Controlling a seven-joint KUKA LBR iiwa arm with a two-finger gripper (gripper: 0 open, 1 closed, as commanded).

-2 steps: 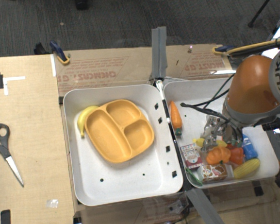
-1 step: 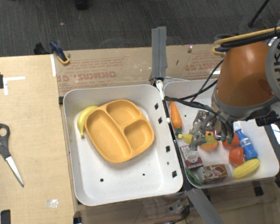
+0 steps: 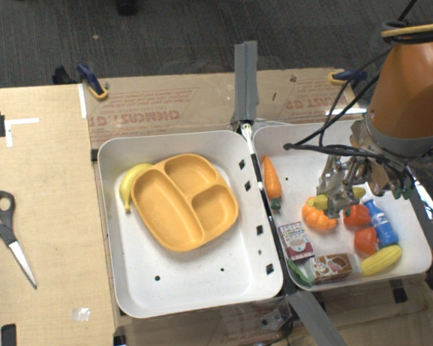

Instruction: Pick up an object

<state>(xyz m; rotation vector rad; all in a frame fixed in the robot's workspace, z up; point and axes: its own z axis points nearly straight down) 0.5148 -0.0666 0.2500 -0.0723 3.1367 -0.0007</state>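
The grey arm with its orange band (image 3: 411, 76) reaches in from the right, bent down over the right-hand shallow white bin (image 3: 295, 165); its claw (image 3: 337, 195) hangs low among the toys (dark cables trail across the bin behind it); whether its fingers stand apart or together I cannot tell. Just beside the claw's tip, lower left, lies a small orange plastic pumpkin (image 3: 318, 217); a blue plastic bottle (image 3: 381, 223) lies just right; a red plastic tomato (image 3: 365, 240) sits below.
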